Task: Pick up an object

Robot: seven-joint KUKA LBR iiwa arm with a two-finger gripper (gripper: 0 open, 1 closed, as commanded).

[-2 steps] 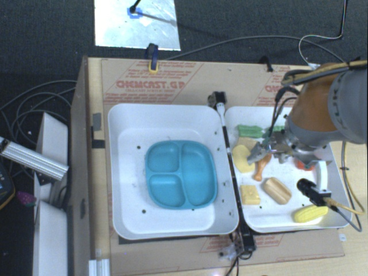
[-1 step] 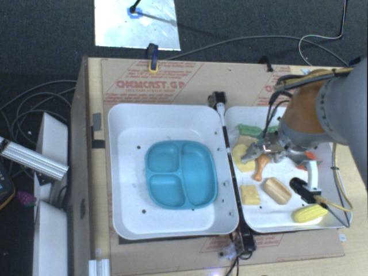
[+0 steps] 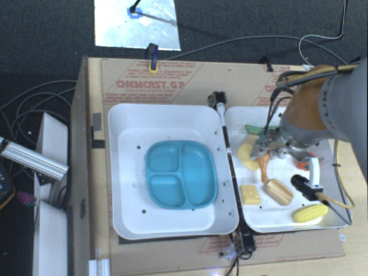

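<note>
Gripper (image 3: 265, 147) low in right bin (image 3: 328, 226), over the orange carrot-like piece (image 3: 264, 168) beside a yellow slice (image 3: 247, 156); can't tell its opening or whether it holds anything. Risk: crowded toys, it may nudge the slice or come up empty; bread roll (image 3: 278, 191), corn (image 3: 310, 213) nearer.

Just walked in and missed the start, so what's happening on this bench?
A grey KUKA arm reaches in over the right bin, its gripper low among toy foods: a carrot, a bread roll, a cheese block and corn. Whether it holds anything is unclear. The left bin holds a blue divided plate.
</note>
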